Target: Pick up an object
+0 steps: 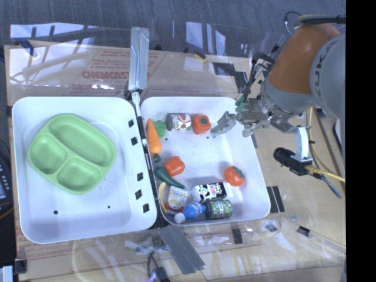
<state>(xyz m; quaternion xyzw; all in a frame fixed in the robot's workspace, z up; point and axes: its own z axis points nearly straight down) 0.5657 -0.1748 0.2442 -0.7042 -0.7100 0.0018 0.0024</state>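
Well off to the claw's left, two white bins are sitting side by side on the tabletop [305, 204]. One green divided tray [71, 151], with three compartments, is lying in the left bin [35, 216]. Behind both bins a clear sheet is showing faint red writing, too washed out to read.

The right bin [247, 181] is holding the objects. One carrot [153, 136] is lying along its left wall, far left of the claw. Just right of that, a small can [178, 121] with a red and white label is lying on its side; its print is too small to make out. Three orange-red toy vegetables are showing: one [201, 124] just left of the claw and touching the can, one [174, 166] below-left of it, one [234, 175] below it. At the bin's near edge a cluster is crowding together: a dark green pepper [167, 178], a pouch [175, 197], a blue-capped bottle [187, 212], a black-and-white carton [210, 191] and a green can [218, 209], all with unreadable labels and partly overlapping.

The claw [226, 124] is hovering over the right bin's upper right area, gripping nothing; whether its fingers are apart cannot be told. The arm's grey and orange body is being cut off at the right.
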